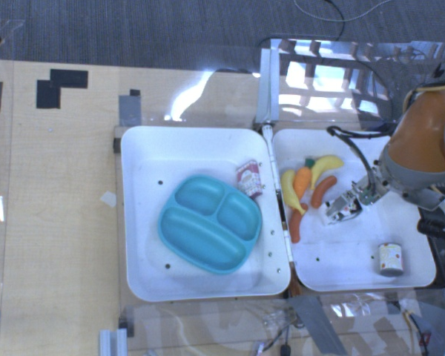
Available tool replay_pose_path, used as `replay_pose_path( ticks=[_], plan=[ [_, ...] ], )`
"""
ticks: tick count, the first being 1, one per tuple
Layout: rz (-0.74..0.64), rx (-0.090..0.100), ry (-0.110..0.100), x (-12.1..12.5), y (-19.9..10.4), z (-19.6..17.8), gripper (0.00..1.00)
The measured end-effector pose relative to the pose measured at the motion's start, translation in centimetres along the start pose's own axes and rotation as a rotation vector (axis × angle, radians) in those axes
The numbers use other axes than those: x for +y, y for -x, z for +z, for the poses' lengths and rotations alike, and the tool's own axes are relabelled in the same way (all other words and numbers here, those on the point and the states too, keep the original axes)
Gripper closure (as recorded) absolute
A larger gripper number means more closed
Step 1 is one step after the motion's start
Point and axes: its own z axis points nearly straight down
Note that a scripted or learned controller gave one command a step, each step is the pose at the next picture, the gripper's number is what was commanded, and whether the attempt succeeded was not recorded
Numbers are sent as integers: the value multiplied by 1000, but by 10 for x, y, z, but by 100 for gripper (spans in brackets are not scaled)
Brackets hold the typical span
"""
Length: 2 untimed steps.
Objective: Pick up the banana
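Observation:
A yellow banana (328, 166) lies in the right bin (356, 273) near its back, curved, with its left end against an orange carrot (302, 182). A second long yellow piece (288, 190) lies along the bin's left wall. A red-orange sausage (322, 190) rests just in front of the banana. My gripper (343, 208) hangs low over the bin floor, to the right of and in front of the sausage, a short way from the banana. Nothing shows in its grasp.
Another red-orange sausage (294, 227) lies by the right bin's left wall. A small tin can (389, 258) stands at the front right. The left bin (141, 273) holds a blue divided plate (210, 223) and a red-and-white packet (249, 179).

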Motion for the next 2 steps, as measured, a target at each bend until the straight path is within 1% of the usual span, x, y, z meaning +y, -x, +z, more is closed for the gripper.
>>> replay_pose_path(
  ticks=[1, 2],
  plan=[
    [-100, 20, -28, 52, 75, -13, 0],
    [-299, 26, -35, 77, 79, 0, 0]
  ],
)
